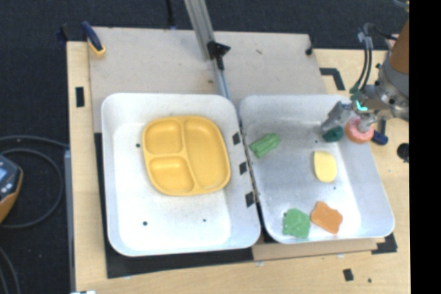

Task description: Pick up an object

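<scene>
The arm reaches in from the right, and its jaws (344, 122) hang over the upper right part of the right bin (289, 107), near that bin's far rim; whether they are apart or together cannot be told. A pink round piece sits just beside them. In the same bin lie a green block (264, 144) near the left wall, a yellow oval piece (325, 166) just below the jaws, and a green piece (297, 223) touching an orange piece (326, 217) at the near edge. The left bin (124, 217) holds a yellow divided plate (186, 153). Both bins rest on the pale surface (262, 65)
</scene>
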Robot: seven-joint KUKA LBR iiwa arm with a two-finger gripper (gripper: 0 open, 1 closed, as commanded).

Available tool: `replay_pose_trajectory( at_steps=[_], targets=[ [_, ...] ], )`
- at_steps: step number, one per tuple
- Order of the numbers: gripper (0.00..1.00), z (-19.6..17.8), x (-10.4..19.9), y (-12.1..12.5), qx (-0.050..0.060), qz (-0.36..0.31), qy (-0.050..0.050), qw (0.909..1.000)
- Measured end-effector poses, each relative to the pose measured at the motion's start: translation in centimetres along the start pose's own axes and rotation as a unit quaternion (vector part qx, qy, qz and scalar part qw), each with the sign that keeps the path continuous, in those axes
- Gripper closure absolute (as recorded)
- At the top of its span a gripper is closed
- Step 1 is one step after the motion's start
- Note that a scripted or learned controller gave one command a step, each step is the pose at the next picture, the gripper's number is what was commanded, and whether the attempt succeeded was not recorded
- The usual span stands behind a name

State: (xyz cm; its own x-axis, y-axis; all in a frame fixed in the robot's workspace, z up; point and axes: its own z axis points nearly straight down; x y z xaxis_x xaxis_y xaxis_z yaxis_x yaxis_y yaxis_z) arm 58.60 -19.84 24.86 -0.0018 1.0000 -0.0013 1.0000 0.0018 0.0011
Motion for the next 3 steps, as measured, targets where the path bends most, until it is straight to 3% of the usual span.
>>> replay_pose_trajectory(
  at_steps=[1, 3],
  targets=[
    [0.0, 0.0, 0.0, 0.0, 0.0, 0.0, 0.0, 1.0],
    [0.0, 11.8, -0.1, -0.1, 0.002, 0.001, 0.0, 1.0]
  ],
)
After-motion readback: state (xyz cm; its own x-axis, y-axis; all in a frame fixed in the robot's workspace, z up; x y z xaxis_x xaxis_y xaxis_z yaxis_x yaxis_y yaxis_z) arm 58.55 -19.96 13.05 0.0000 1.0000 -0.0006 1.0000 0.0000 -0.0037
